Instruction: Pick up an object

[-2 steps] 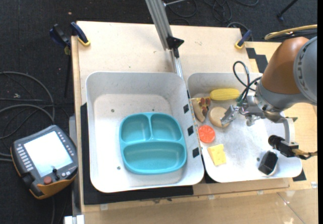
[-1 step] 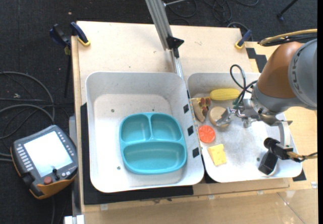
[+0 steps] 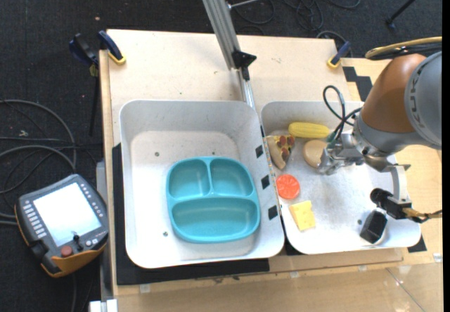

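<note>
Black carpet strewn with cables surrounds a pale wooden bench [image 3: 176, 65] that carries two shallow white bins side by side. In the right bin [image 3: 337, 230] lie the candidate objects, clustered toward its left half. Closest to the gripper [image 3: 329, 163] is a tan, rounded disc [image 3: 314, 153], smooth like a bun or cookie, sitting just left of the fingertips and possibly touching them (too small to be sure). Above it lies a yellow corn cob [image 3: 308, 130], lengthwise across the bin. To the disc's left, against the bin wall, is a brownish, speckled piece [image 3: 282, 148], hard to identify. Below that rests an orange-red round slice [image 3: 287, 186], and lower again a yellow wedge with holes, like cheese [image 3: 303, 216]. Whether the fingers are parted or closed cannot be told; nothing is visibly between them. The grey arm with its orange band [image 3: 387, 103] comes in over the bin's right side. The left bin [image 3: 140, 135] holds a teal divided plate [image 3: 211, 199]. A teach pendant [image 3: 60, 223] lies on the floor at left.
</note>
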`<state>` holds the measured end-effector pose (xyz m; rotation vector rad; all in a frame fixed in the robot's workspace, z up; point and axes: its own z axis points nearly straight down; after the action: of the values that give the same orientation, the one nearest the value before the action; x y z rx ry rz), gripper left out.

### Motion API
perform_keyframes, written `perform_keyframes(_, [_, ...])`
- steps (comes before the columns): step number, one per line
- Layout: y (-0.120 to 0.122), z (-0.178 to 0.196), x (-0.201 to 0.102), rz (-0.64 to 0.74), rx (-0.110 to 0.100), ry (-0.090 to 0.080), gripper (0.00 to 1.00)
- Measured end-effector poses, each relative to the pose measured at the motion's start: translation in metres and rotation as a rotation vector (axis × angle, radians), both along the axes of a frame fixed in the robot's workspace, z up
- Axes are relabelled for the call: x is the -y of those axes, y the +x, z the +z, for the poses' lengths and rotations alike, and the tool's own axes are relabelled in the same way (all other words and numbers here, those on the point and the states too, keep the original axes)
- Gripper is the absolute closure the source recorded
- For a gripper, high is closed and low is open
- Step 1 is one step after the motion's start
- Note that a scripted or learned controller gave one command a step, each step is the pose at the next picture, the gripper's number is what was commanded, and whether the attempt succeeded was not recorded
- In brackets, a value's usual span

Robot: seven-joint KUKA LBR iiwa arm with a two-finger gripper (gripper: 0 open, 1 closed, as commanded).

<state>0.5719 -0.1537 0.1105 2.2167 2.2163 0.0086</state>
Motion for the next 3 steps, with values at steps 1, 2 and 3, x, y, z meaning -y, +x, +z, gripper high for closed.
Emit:
perform_keyframes(1, [-0.001, 0.044, 0.004, 0.001, -0.004, -0.001, 1.0])
perform_keyframes(2, [0.001, 0.097, 0.004, 0.002, -0.003, -0.001, 1.0])
perform_keyframes(3, [-0.004, 0.091, -0.048, 0.008, -0.01, 0.003, 1.0])
